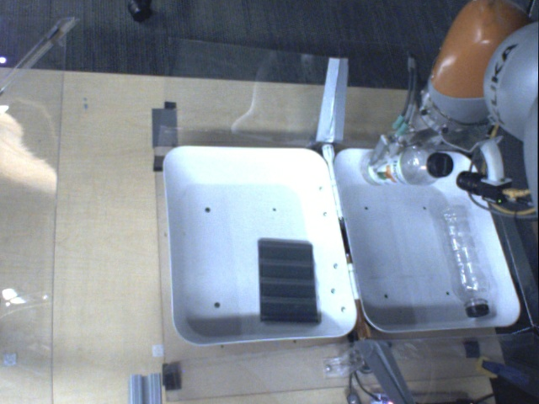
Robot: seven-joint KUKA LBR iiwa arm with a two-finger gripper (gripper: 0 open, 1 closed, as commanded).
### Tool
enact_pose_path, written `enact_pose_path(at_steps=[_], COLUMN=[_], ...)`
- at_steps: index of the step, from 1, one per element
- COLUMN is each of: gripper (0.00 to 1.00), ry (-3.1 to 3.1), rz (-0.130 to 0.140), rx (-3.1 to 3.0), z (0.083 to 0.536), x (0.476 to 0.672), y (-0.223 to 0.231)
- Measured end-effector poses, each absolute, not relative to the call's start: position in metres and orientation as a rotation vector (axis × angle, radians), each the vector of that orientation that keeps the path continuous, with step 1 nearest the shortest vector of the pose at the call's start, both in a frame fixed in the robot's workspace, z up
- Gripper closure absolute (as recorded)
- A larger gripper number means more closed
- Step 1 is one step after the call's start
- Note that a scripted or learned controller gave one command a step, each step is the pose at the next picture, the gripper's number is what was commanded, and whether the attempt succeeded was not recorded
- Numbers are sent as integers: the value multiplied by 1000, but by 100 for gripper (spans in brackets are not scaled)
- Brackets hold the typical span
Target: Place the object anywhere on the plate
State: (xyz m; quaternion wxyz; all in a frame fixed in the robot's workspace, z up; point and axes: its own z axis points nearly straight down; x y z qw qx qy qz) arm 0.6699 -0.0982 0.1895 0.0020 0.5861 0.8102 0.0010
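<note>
The arm [493, 74] comes in from the right, its orange band [472, 45] high over the far right corner of the bench [101, 251]. From there the wrist bends down and to the left. That puts the gripper [394, 160] over the far left corner of the right bin [421, 314], close to the wall the two bins share. The tool is tilted rather than pointing straight down, and it leans towards that corner.

How wide the gripper stands, I cannot tell, as the wrist and a tangle of cables [488, 188] crowd the view. At its tip there is a clear, glassy shape [408, 167] with a dark round spot and a bit of colour at its left end. It is too blurred to say whether it is part of the tool or something held.

The clear plastic bottle [461, 251] lies on its side on the floor of the right bin, along the right wall, with its dark cap towards the near edge. It is well apart from the gripper and nothing touches it.

In the left bin [210, 183], a dark ribbed rectangular plate [287, 280] lies flat near the front wall, right of centre.
</note>
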Motion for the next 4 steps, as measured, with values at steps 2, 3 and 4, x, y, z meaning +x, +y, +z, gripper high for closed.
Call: enact_pose_path(at_steps=[2,3,4], gripper=[100,100,100], ry=[2484,2684,2682], rz=[8,7,13], rx=[1911,1619,1611], z=[223,262,274], x=[670,670,671], y=[-18,-22,-20])
